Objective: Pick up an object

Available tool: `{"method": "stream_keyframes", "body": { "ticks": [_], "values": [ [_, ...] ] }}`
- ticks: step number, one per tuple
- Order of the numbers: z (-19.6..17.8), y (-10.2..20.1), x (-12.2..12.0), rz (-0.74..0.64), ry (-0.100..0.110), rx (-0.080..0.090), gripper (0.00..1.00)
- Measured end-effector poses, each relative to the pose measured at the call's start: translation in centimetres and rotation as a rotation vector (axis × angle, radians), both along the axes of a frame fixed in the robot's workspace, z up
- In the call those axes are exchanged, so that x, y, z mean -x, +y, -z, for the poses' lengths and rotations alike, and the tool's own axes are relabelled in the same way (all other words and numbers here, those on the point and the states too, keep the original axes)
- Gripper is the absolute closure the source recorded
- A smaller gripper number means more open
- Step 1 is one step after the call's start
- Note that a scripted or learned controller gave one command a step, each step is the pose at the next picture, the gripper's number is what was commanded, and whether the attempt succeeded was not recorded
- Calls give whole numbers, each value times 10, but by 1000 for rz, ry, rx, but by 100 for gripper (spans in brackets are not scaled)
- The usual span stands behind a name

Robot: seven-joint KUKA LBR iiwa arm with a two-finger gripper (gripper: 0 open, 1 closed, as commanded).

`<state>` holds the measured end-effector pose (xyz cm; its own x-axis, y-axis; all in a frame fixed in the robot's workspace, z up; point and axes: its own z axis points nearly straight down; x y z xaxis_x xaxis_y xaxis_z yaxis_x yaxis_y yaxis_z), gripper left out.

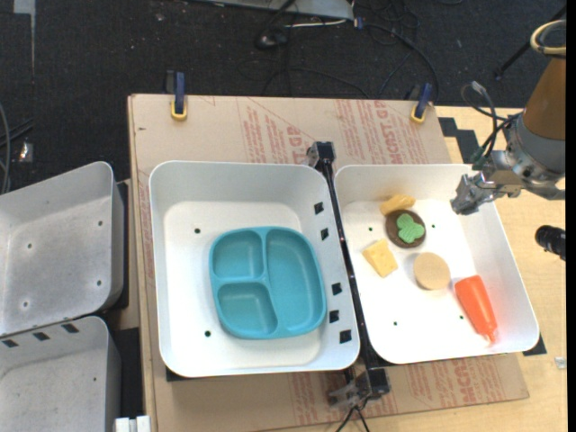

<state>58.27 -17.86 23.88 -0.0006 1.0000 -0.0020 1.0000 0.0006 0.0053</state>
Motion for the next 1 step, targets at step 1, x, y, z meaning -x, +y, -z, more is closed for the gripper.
{"method": "stream_keyframes", "body": {
  "ticks": [1],
  "values": [
    [-13, 0, -1, -1, 3, -1, 100]
  ]
}}
